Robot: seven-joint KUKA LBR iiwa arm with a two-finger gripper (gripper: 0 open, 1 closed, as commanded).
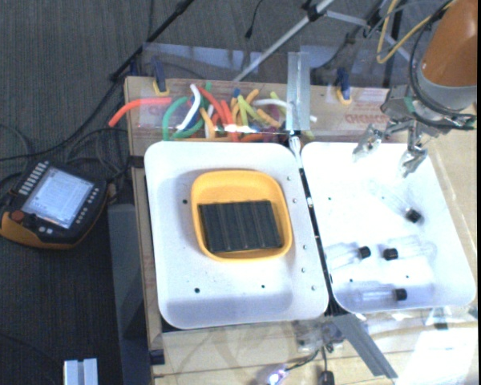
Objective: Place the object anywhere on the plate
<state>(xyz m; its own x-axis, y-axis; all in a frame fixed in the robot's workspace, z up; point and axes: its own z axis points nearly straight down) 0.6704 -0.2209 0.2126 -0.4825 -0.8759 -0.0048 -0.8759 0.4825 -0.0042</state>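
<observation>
Vials (377,294) of clear plastic with black caps look light, stiff and slippery, best pinched mid-barrel by the spread-fingered, empty gripper (390,151).

Plate (240,187) unobstructed from above; right bin (445,215) far half bare; vials (381,255) crowd its near half.

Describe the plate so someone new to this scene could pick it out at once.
Two white bins sit side by side; look in the left bin. The plate lies in its middle: a yellow, rounded-square dish with a dark ribbed centre. The right bin holds small clear tubes with black caps.
</observation>
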